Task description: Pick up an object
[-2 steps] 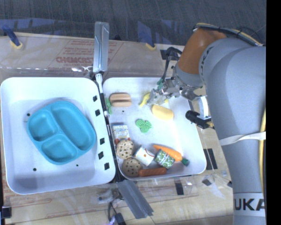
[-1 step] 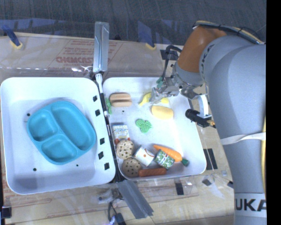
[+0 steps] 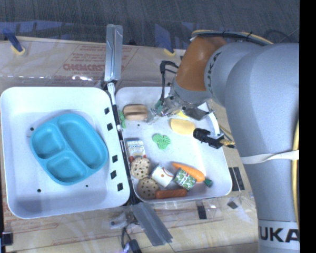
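Arm [image 3: 268, 141]: white letters "UKA" at its base, bottom right, cut by the frame edge. Cardboard [image 3: 68, 62] behind bins: faint red print, possibly "CHEMCAST", too blurred to be sure. Nothing else legible.

Blue tray [image 3: 68, 147], orange carrot [image 3: 189, 171], green leaf toy [image 3: 161, 140]
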`<state>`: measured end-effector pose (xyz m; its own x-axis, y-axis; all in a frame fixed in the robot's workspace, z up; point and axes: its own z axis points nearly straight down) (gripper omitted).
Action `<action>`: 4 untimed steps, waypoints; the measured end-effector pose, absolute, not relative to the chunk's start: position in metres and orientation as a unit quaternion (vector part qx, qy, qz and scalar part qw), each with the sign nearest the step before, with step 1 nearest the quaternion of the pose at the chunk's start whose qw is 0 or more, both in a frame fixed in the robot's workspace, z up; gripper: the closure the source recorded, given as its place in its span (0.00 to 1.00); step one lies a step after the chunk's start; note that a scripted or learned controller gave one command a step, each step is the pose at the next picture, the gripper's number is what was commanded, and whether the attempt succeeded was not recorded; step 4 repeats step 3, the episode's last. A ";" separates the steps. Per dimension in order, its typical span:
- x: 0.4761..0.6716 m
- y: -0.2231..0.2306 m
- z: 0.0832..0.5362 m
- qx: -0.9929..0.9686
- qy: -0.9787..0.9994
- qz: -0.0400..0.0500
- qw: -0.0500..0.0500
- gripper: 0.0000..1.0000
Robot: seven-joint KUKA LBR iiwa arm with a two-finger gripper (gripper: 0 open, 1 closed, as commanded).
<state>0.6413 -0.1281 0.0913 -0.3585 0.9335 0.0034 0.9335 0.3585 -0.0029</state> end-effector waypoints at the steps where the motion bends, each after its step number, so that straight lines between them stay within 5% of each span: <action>1: 0.650 -0.044 0.198 -0.619 -0.786 -0.004 -0.003 1.00; 2: 0.657 -0.031 0.206 -0.602 -0.799 0.000 0.000 1.00; 3: 0.621 -0.216 0.194 -0.575 -0.818 0.002 -0.001 1.00; 4: 0.621 -0.216 0.194 -0.575 -0.818 0.002 -0.001 1.00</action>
